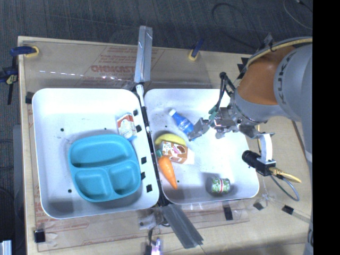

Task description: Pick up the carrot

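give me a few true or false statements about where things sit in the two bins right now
1. The carrot lies in the right bin, near the divider between the bins. True.
2. The blue tray sits in the right bin. False: it sits in the left bin.
3. The gripper holds the carrot. False: the carrot lies on the bin floor, apart from the gripper, which is close to the small bottle.
4. The green can lies in the right bin, nearer its front wall than the bottle is. True.
5. The carrot rests in a compartment of the blue tray. False: it lies in the other bin, just below the banana and a brown-and-white packet.
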Tool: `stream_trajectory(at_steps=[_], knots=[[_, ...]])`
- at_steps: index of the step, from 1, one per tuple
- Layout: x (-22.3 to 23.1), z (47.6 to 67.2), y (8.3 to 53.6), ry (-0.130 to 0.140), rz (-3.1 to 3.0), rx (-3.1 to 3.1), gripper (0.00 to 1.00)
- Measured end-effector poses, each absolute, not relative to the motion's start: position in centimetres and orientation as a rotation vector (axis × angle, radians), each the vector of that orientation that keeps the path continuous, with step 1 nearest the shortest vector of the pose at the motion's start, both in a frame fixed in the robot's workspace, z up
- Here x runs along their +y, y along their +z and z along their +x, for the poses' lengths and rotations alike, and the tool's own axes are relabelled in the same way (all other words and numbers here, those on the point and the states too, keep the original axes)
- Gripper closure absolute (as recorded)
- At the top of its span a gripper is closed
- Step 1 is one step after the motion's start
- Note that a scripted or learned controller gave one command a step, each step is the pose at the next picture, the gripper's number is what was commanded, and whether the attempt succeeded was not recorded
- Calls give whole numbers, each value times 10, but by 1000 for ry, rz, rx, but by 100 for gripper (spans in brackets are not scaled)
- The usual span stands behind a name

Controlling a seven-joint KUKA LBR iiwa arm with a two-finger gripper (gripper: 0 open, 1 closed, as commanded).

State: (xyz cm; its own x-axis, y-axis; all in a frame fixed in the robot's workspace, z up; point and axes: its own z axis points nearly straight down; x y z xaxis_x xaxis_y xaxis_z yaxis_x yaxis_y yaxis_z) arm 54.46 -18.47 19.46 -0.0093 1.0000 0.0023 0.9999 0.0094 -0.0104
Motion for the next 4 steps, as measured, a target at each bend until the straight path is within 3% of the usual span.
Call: stream_trajectory(at_steps=[1,2,3,4], knots=[[-162,501,91,6,-1954,-2468,0],[-142,508,100,27,-1303,-2909,0],[-144,485,132,4,-1261,-2914,0],[-122,485,99,40,-652,-3112,0]])
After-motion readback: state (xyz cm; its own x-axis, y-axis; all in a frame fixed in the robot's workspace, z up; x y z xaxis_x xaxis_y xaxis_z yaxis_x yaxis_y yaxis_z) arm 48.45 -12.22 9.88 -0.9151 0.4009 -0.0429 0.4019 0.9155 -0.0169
